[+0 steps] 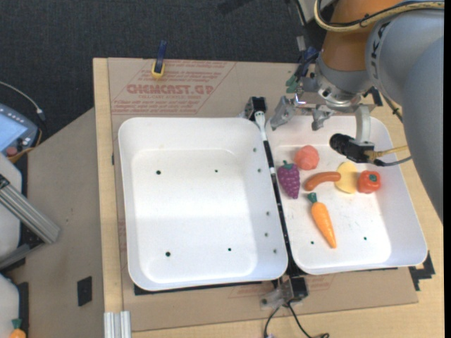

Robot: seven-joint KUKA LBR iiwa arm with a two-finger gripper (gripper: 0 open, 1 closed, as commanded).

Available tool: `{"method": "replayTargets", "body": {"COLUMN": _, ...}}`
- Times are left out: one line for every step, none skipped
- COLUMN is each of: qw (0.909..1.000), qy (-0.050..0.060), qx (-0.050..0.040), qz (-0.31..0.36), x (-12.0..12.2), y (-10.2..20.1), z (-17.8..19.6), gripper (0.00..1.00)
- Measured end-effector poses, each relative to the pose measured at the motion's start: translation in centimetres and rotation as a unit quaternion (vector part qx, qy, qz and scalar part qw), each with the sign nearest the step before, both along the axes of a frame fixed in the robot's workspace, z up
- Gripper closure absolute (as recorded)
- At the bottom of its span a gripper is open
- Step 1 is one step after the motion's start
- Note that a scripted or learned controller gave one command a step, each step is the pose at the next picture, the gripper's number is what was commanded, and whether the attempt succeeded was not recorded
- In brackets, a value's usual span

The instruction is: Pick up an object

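the tool (301,115) hangs over the far edge of the right bin (402,238), fingers apart and clamped on nothing. the pickable things lie just in front of it in that bin: a pink ball (306,157), purple grapes (289,179), a sausage (321,180), a yellow piece (347,177), a tomato (368,181) and a carrot (323,222).

the carrot looks the safest choice — it lies apart from the rest, with bare floor around it, so the fingers could straddle its narrow width. the grapes sit close to the wall shared with the left bin (141,139), leaving little room on that side. the cluster of sausage, yellow piece and tomato touches — a descent there risks nudging neighbours.
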State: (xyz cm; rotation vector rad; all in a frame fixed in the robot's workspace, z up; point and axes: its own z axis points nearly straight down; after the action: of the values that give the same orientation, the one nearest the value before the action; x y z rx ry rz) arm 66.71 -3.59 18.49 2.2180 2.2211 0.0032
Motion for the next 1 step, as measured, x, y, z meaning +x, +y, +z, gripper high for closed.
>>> {"method": "replayTargets", "body": {"qw": 1.0, "qy": -0.002, "qx": -0.0003, "qz": 0.0, "x": 0.05, "y": 0.03, "z": 1.1, "gripper": 1.0}}
